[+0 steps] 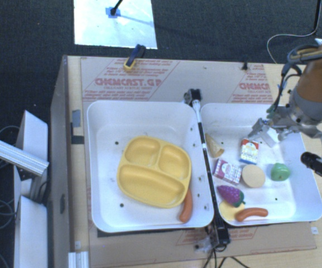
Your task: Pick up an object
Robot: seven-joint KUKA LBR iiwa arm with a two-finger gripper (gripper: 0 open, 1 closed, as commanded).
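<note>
Over the right bin (308, 202), the claw (268, 128) hangs at the far end of the toys, and the risk I judge greatest is crowding: just below it stands the carton (249, 151), with the pink packet (227, 171) and the round biscuit (253, 176) close beside that, so a descent slightly off could push one toy against another or nip an edge that slips free. Below and to its right the green apple (280, 172) is round and may roll from a pinch. Farthest below lie the grapes (231, 195) and a sausage (251, 213). Nothing is between the fingers, though how wide they stand I cannot tell. Reaching in from the right, the arm (317, 77) bends down, its wrist tilted toward the divider at the claw's left.
</note>
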